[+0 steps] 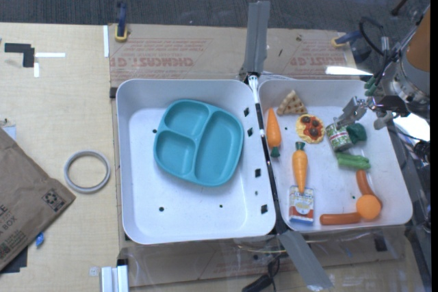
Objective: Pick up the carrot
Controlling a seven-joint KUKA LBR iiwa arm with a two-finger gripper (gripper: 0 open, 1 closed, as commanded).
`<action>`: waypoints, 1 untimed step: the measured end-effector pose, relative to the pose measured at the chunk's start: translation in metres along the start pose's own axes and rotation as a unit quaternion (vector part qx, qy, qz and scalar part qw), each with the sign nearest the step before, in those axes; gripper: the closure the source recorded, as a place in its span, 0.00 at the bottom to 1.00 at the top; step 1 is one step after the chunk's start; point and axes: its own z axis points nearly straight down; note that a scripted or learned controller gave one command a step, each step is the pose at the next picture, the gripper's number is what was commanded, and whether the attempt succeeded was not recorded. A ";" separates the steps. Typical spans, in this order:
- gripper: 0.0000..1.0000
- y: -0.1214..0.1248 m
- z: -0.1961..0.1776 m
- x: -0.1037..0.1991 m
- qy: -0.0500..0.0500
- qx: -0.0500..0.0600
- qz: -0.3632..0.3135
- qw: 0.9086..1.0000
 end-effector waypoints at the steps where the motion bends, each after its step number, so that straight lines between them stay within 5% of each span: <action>1: 0.00 -0.005 0.111 0.026 0.000 0.000 0.012 1.000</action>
